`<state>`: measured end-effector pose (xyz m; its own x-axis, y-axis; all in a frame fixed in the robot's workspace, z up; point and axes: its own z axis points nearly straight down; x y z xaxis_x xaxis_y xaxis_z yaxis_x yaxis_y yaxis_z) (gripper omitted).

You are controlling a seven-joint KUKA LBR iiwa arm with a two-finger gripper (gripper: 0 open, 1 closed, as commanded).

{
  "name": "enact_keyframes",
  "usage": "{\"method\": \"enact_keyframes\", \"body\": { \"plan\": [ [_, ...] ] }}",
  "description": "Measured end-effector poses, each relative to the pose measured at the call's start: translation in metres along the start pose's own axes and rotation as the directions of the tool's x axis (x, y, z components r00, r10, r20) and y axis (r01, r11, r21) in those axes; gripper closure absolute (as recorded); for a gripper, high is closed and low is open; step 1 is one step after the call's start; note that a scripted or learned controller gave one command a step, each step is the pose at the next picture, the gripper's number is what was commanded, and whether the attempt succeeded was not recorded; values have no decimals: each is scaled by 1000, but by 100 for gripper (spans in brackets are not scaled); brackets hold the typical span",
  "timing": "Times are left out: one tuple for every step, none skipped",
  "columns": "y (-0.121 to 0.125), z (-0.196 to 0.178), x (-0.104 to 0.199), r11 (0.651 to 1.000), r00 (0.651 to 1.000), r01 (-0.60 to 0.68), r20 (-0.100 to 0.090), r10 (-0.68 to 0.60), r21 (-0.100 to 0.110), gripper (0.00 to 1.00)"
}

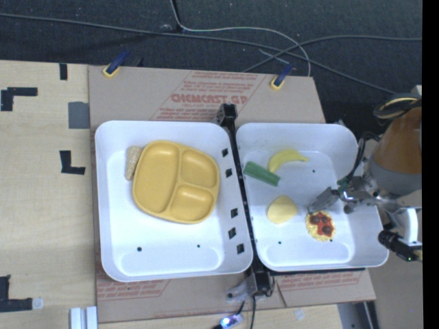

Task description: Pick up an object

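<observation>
Cardboard sheet (206,94) under bins, clamps (115,63) at top corners; black cables (206,29) across dark floor.

Two shallow white bins sit side by side: the left bin (113,204) and the right bin (343,142).

The left bin holds two things: one yellow divided plate (175,181) with three compartments, and one tan, speckled piece (132,162) tucked under the plate's left edge (too hidden to name).

The right bin holds four things: one yellow banana (287,159) toward the far side, one green block (262,173) at its left, one pale yellow lemon-like lump (282,210) in the middle, and one small yellow piece with red topping (321,226) toward the near right.

Two yellow-and-blue clamps (117,62) (282,76) grip the cardboard's far edge.
</observation>
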<state>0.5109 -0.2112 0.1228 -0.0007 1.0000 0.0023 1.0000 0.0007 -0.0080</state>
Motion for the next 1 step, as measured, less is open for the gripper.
{"method": "enact_keyframes", "body": {
  "plan": [
    [1,39,0,1000,1000,1,5,-1,-9,0]
  ]
}}
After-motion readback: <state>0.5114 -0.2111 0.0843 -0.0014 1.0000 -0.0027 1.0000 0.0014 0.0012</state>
